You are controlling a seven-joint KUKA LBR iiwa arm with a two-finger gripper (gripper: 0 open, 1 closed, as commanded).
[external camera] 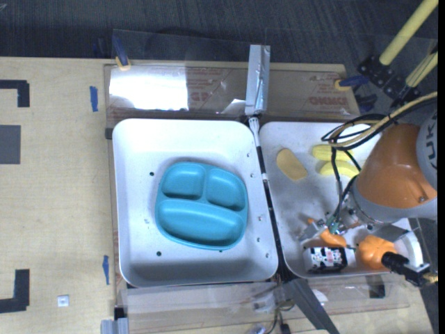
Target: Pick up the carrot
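The worktop (55, 186) carries two bins — the right bin (295, 197) holds the carrot (372, 250) at its near edge, just beside the tool (332, 236); its opening I cannot tell. The carrot looks light, stiff, smooth — best pinched across its thick middle.

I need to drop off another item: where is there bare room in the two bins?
Left bin: bare floor all round the blue divided plate, widest along the far wall. Right bin: free near the divider, ahead of the tan piece. Crowded under the arm, near the carrot.
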